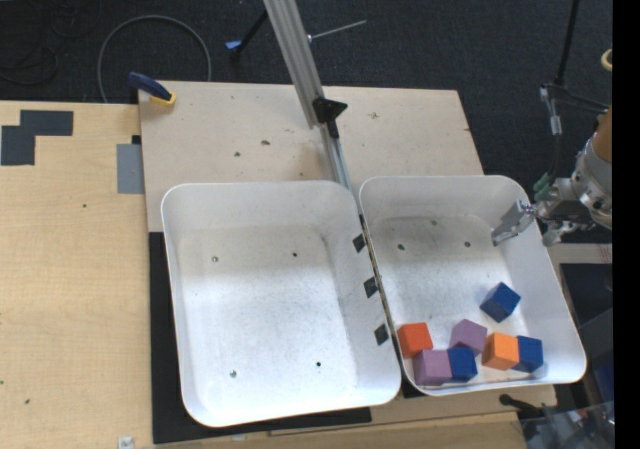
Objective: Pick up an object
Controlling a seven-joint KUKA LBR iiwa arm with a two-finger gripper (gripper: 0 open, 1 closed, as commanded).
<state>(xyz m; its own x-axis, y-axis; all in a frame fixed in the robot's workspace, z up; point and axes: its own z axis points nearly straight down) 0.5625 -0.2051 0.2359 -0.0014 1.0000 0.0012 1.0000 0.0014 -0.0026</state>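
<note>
Your claw (517, 220) sits at the right bin's (440, 192) far right rim, well apart from the blocks; finger state cannot be told at this size. Target the lone blue block (500, 301): it stands clear of the cluster along the near wall, so descend vertically over it.

Robotics lab: plywood bench (250, 132), twin white bins (200, 237), alu. calib. pole (290, 27), floor cables (150, 37).

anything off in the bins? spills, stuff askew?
Nothing spilled or damaged. All seven foam blocks sit inside the right white bin, crowded at its near edge; only the dark blue cube sits apart. The gripper hangs over that bin's right rim.
</note>
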